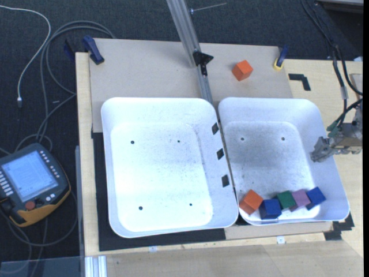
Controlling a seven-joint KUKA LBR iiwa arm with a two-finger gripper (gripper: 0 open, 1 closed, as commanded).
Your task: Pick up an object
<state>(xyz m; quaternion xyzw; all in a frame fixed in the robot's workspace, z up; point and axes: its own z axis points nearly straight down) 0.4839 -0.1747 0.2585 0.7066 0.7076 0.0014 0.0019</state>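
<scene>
My gripper [320, 150] at right rim of right bin [262, 109], low over its wall. Cannot tell how it stands, too small and blurred. Nothing visibly held. Targets: row of blocks along bin's near edge, toward view's bottom and slightly left of me. Blue block [315, 196] nearest, then purple block [301, 199], green block [286, 201], dark blue block [270, 209], orange block [251, 201]. Row's long axis runs left-right, blocks touching. Judgement: blue end easiest. Stray orange cube [243, 70] on bench beyond bins, well apart.

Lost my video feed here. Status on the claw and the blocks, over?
Claw at right bin's right rim, holding nothing visible. Five blocks bunched along that bin's near edge, untouched. One orange block out on the board. Nothing in the way.
</scene>
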